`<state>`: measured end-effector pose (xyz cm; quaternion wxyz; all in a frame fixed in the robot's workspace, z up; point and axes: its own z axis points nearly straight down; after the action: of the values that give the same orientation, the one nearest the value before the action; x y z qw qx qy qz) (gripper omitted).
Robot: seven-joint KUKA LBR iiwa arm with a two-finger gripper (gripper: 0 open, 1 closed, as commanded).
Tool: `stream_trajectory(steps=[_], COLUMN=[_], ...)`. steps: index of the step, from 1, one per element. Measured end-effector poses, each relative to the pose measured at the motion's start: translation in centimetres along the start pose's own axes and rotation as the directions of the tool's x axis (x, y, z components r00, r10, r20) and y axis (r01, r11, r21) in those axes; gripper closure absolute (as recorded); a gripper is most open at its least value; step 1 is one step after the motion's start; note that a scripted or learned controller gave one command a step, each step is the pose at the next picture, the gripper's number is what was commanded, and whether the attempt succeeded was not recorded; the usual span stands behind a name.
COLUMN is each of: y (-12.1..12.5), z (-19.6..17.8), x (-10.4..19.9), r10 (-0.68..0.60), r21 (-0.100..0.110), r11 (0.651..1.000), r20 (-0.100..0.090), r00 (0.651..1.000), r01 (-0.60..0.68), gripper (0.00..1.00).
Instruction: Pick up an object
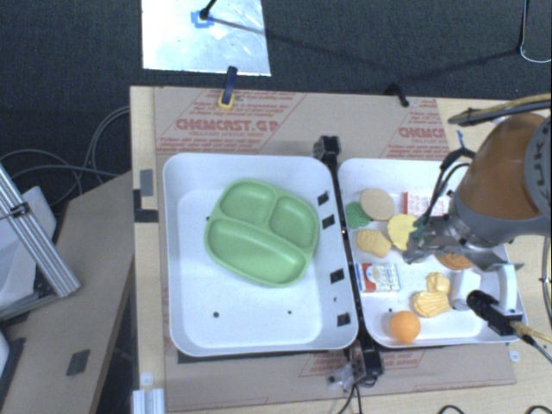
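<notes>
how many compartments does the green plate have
3. The green plate in the left bin has one small compartment at its upper left, one at its upper right, and one long compartment along its lower edge.

Single fixed camera, mounted above the bench (285, 110), looking down at a slant. Far edge of the bench sits toward frame top, near edge toward frame bottom. Both white bins fall inside the frame: left bin (185, 231) near centre, right bin (371, 309) toward the right side. Arm (509, 179) enters from frame right. Moderate distance: whole bench visible, plus dark floor (69, 50) beyond and to the left.
</notes>
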<state>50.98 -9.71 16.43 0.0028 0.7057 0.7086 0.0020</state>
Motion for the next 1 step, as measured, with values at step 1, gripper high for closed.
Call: stream_trajectory(steps=[1], y=[0.23], z=[-5.37], x=[-0.01], r10=[-0.001], r21=[0.0], r11=[1.0], r20=[0.0], r00=[1.0], r01=[0.001], gripper=[1.0])
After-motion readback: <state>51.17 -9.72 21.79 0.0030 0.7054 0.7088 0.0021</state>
